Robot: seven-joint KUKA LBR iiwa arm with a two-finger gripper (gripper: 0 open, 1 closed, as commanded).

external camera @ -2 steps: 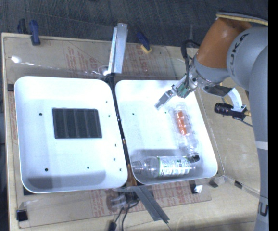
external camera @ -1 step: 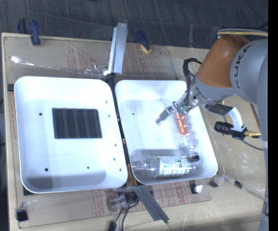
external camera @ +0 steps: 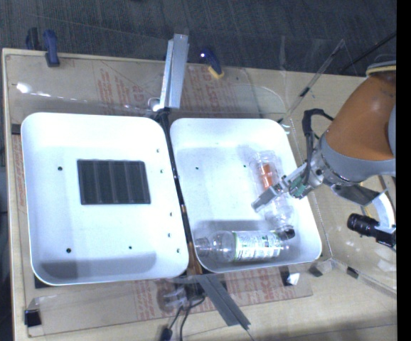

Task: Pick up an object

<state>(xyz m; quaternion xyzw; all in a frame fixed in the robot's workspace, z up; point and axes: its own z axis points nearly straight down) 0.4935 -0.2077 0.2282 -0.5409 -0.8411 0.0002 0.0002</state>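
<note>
A small clear bottle with orange inside (external camera: 264, 169) lies in the right bin (external camera: 212, 141), near its right wall. My gripper (external camera: 275, 194) reaches in from the right and sits low over the bottle's lower end, touching or just above it. A larger clear bottle with a green-and-white label (external camera: 244, 246) lies on its side along the right bin's front wall. Clear plastic, possibly a third bottle (external camera: 284, 222), lies between the two, just below the gripper. A dark ribbed rectangular block (external camera: 113, 182) rests flat in the middle of the left bin (external camera: 49, 133).
The grey arm with its orange band (external camera: 362, 130) hangs over the bench at the right of the right bin. A metal bar (external camera: 173, 69) stands behind the seam between the bins. Blue clamps (external camera: 49, 47) grip the bench's back edge.
</note>
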